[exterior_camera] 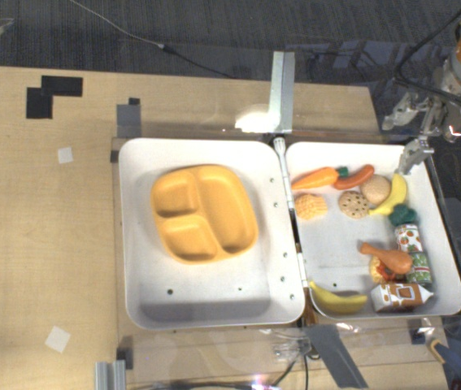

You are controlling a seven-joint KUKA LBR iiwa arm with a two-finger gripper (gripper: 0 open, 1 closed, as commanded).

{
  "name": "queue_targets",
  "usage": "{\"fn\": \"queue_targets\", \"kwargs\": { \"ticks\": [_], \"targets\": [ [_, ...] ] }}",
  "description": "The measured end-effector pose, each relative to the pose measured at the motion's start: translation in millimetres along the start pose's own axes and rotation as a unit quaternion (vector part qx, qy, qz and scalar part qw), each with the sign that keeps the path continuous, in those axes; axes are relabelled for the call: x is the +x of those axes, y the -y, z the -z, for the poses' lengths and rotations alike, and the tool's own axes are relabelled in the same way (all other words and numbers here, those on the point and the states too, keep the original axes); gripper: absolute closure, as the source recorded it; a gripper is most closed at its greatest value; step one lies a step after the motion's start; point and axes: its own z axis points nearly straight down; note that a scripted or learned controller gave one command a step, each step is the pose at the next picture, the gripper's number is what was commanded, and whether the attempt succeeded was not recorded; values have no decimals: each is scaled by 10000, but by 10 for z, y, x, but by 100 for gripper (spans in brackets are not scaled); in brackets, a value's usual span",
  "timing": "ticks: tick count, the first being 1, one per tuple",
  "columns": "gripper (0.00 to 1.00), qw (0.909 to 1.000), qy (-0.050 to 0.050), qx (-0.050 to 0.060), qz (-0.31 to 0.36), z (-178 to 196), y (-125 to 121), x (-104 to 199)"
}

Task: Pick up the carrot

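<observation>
The carrot (pixel 314 177) is orange with a green top and lies at the far left of the right bin (pixel 328 250), pointing toward the divider. A red sausage (pixel 354 176) lies just to its right. My gripper (pixel 404 139) hangs over the bin's far right corner, well to the right of the carrot and apart from it. Its two silver fingers (pixel 413 154) stand spread, open, with nothing between them.
Also in the right bin are a corn cob (pixel 311 207), cookie (pixel 352 204), bun (pixel 375 189), two bananas (pixel 340 300), broccoli (pixel 404 214), a drumstick (pixel 387 257), a can (pixel 409 238) and a carton (pixel 398 296). The left bin (pixel 145 299) holds a yellow divided plate (pixel 204 212).
</observation>
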Motion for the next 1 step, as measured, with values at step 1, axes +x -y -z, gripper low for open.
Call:
{"fn": "queue_targets", "kwargs": {
  "ticks": [1],
  "targets": [
    [0,9999,-59,-8,-109,-1226,289,920]
  ]
}}
